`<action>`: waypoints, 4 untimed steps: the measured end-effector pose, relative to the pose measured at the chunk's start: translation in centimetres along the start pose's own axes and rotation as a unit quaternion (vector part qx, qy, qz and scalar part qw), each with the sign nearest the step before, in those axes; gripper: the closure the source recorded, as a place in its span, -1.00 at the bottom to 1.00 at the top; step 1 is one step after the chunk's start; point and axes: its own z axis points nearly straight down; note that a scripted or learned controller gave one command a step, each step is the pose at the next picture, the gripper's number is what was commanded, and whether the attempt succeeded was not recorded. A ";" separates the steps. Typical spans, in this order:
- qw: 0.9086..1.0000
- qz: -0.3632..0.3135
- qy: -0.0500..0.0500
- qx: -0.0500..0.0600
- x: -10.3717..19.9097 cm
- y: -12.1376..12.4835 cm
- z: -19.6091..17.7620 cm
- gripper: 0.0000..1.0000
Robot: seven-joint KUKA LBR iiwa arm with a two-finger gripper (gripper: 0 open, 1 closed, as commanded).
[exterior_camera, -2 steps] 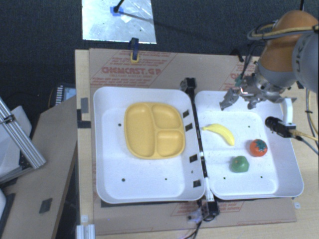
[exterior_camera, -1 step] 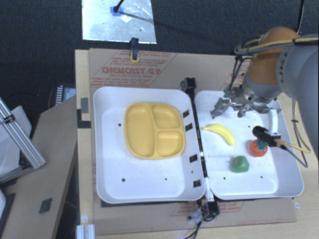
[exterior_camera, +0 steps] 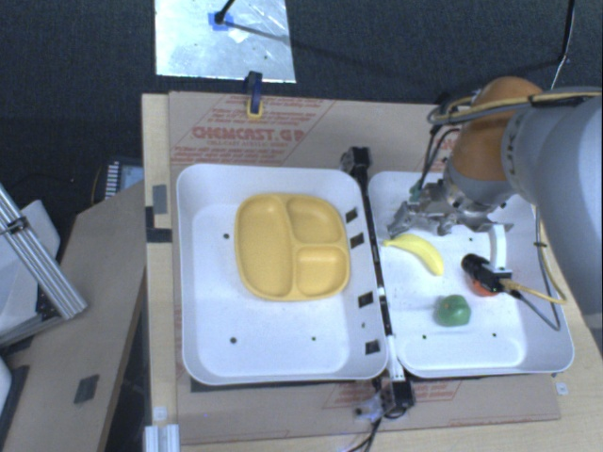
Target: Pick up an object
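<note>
A yellow banana lies in the right bin, near its upper left. A green rounded object sits below it toward the bin's middle. A small orange-red thing lies to the right of the banana. My gripper hangs low over the bin's upper left part, just above the banana's left end, and nothing shows in its grasp. The grey arm with its orange band reaches in from the right.
The left bin holds a yellow divided plate. A black divider with clips runs between the bins. Both bins rest on a cardboard sheet. A shiny sheet lies on the dark floor behind.
</note>
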 end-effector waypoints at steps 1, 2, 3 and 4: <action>1.000 0.000 -0.001 -0.004 0.0 0.2 -1.4 1.00; 1.000 -0.001 -0.001 -0.005 -0.3 0.6 -8.0 1.00; 1.000 0.000 -0.001 -0.004 -0.5 -0.2 -13.0 1.00; 1.000 -0.001 0.000 -0.004 -0.5 -0.1 -16.6 1.00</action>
